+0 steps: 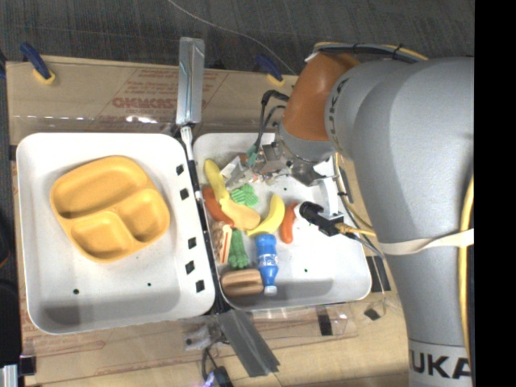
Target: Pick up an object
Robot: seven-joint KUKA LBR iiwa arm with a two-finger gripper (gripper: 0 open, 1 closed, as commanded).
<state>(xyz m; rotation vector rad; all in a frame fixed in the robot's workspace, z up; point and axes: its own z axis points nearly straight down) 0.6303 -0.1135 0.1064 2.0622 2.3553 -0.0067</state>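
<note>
The grey arm (403, 160) bent over the right bin (326, 279), its gripper (260, 164) low near that bin's far left corner.

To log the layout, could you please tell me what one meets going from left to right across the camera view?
Yellow divided tray → dark green toy → blue bottle → small orange piece just right of the bottle.

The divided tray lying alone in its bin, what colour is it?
Yellow-orange all over; the divided tray shows best in the camera view, from above.
</note>
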